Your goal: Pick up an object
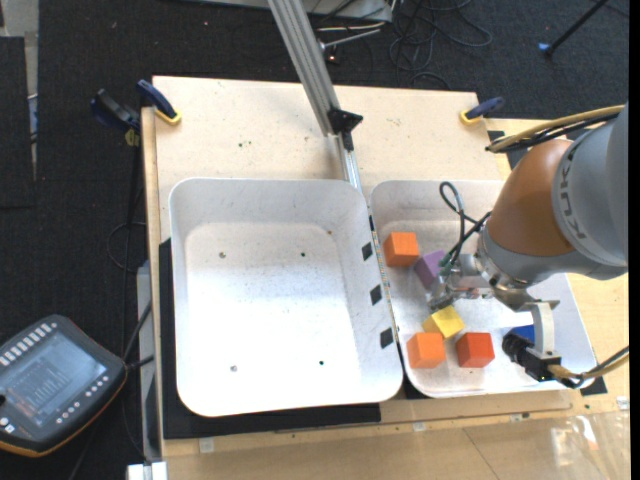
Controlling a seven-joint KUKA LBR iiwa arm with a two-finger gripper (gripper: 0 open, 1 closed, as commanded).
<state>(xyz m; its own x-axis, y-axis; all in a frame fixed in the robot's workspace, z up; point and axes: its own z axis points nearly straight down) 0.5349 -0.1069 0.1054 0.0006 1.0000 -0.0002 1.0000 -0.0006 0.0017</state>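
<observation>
Low in the right bin (pixel 560 383), the pincer (pixel 450 293) sits among the blocks, just above a yellow block (pixel 445 322) and beside a purple one (pixel 431 267); whether it pinches anything cannot be told. An orange block (pixel 402 248) lies farther back; another orange block (pixel 426 349) and a red-orange block (pixel 475 349) lie nearer the front rim.
</observation>
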